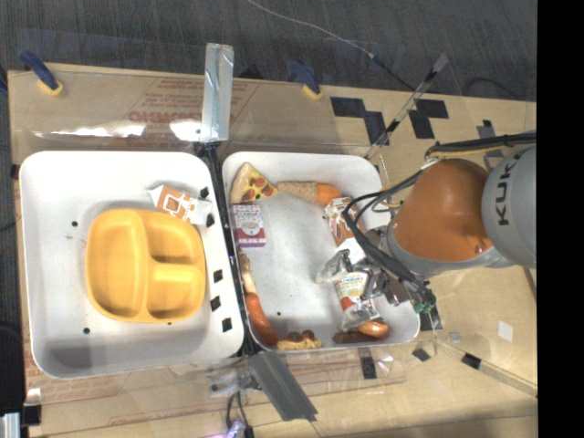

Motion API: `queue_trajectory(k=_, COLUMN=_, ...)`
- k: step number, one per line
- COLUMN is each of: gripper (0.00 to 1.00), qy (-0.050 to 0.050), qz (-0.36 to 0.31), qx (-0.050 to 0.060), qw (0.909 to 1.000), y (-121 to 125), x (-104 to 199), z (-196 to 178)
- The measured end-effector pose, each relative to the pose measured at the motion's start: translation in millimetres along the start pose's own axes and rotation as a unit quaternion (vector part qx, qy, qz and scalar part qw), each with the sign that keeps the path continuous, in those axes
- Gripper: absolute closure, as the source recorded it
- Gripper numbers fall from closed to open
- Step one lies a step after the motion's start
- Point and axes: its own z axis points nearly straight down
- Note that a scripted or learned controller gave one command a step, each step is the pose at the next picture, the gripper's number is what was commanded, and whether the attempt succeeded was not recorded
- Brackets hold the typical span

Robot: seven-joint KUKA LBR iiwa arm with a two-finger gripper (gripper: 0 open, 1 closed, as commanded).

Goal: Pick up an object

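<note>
My gripper (352,290) is low in the right bin (301,164), near its right wall, reaching in under the orange wrist band (443,213). It sits directly over a small white container with a red label (351,287). Around it lie a toy pizza slice (251,185), a bread piece (306,191), a red and white packet (248,224), a snack wrapper (339,219) and a sausage (257,318) along the front left. An orange-red item (372,329) lies just in front of the gripper.
The left bin (55,181) holds a yellow divided plate (144,265) and a small orange and white packet (178,203) behind it. Brown food pieces (299,340) lie along the right bin's front wall. Black cables (365,208) loop off the wrist.
</note>
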Motion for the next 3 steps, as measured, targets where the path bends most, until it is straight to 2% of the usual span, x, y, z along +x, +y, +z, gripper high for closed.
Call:
queue_trajectory(k=1, gripper=0.00, qy=0.003, qz=-0.029, qx=-0.002, qw=0.9996, y=30, x=-2, z=2)
queue_trajectory(k=2, gripper=0.00, qy=0.000, qz=-0.078, qx=0.000, qw=0.9969, y=-3, x=-75, z=0)
queue_trajectory(k=3, gripper=0.00, qy=0.003, qz=-0.028, qx=-0.001, qw=0.9996, y=45, x=-14, z=2)
